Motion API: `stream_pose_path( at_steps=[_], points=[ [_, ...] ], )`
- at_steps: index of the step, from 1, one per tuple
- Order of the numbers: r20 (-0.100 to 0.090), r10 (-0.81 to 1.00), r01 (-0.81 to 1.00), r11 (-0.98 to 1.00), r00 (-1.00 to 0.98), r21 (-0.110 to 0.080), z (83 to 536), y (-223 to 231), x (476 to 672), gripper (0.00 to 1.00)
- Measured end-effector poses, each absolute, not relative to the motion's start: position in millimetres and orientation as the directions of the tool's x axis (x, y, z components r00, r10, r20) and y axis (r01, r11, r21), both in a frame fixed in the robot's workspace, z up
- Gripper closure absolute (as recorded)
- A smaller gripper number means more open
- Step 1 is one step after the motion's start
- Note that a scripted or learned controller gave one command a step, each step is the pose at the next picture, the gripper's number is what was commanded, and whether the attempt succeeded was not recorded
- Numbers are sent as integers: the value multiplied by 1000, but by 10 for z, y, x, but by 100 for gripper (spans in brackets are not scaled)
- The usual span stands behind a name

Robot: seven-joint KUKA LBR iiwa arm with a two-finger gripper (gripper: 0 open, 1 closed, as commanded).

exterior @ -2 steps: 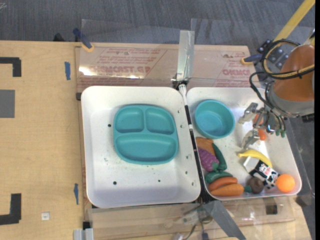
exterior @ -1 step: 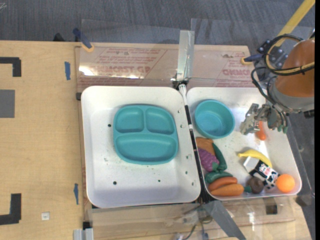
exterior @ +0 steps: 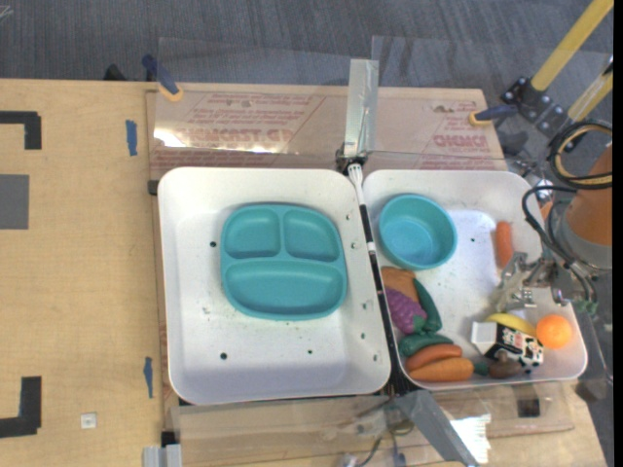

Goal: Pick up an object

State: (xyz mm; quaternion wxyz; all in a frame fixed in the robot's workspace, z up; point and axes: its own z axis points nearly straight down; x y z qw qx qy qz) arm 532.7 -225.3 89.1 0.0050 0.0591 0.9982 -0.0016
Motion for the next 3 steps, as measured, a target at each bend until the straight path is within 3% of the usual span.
stream_pose_path(
  at_steps=[1, 2, 3],
  points=[
    [-13, 113, 113, 994, -994, -2, 896, -2054, 4950, 100],
    [-10, 92, 92, 996, -996, -2, 894, -2126, 5213, 100],
    [-12, 75, 75, 997, -997, -3, 890, -2234, 5844, 100]
  ],
)
